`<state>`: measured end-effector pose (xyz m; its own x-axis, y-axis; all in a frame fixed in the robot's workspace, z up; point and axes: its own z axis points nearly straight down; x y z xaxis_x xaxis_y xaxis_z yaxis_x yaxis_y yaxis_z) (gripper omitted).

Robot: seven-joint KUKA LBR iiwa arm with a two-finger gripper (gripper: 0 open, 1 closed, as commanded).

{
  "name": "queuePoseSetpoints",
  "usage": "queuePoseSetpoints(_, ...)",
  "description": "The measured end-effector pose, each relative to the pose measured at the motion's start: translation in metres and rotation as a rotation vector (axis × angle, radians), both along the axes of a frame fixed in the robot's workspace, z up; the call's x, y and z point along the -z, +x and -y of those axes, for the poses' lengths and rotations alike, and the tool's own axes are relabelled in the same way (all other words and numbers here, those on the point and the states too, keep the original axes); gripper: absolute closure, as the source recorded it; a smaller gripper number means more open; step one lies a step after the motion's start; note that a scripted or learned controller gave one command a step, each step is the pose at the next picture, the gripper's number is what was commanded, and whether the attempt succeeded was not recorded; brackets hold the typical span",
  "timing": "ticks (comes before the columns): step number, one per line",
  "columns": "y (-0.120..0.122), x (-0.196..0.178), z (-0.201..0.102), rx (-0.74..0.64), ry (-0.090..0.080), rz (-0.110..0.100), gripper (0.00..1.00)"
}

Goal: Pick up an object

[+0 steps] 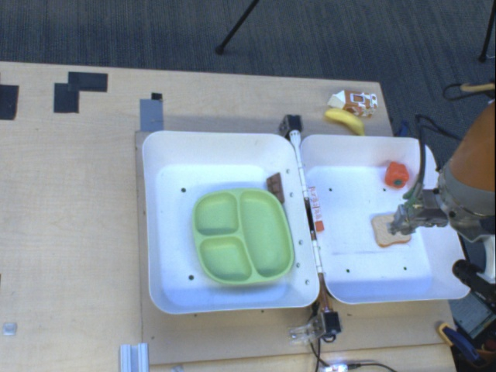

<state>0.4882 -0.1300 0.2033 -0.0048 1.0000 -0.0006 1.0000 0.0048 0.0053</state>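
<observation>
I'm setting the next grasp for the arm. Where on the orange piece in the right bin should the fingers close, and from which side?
Probably across the rounded orange body of the orange piece, coming straight down. It sits alone on the floor of the right bin, free on all sides, though near the far wall. The gripper is over the tan slice nearby.

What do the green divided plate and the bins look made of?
Green divided plate: likely moulded plastic, judging by its uniform pale green, soft sheen and rounded compartment ridges. Left bin and right bin: probably thin formed plastic, smooth, glossy white with rounded corners.
</observation>
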Motion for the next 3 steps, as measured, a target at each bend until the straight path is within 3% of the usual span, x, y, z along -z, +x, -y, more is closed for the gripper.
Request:
queuePoseSetpoints(1, 0.000, -0.088, -0.098, 0.000, 0.002, 0.000, 1.00)
queuePoseSetpoints(2, 0.000, -0.088, -0.097, 0.000, 0.001, -0.001, 0.00)
queuePoseSetpoints(3, -0.002, 0.020, -0.012, 0.002, 0.000, -0.006, 0.00)
